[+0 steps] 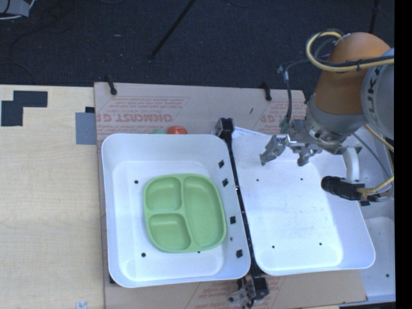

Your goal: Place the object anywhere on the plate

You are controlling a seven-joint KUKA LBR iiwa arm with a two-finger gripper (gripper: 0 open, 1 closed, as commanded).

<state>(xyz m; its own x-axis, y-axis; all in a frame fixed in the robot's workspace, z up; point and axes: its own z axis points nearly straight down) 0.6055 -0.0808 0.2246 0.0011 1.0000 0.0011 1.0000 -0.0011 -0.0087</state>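
The green three-compartment plastic plate point(185, 212) lies mid-floor in the left white bin point(122, 156), bare. No object sits between my fingers: my two-finger gripper point(288, 151) hangs spread over the right white bin's point(351, 253) far edge. Judged step: acquisition; next, locate something to grasp.

**Surfaces and Materials on the Bench**

We see a green plate point(184, 212) of smooth, softly glossy plastic, divided into three compartments. It lies in the left bin point(122, 172), whose white plastic looks smooth with a faint sheen; the right bin point(302, 237) shares that finish, lightly speckled. Beneath both we note matt brown cardboard point(193, 108) with red printing. The bench point(45, 205) looks like pale, matt wood. The gripper point(288, 152) appears as dull grey metal, under a glossy orange band point(351, 66).
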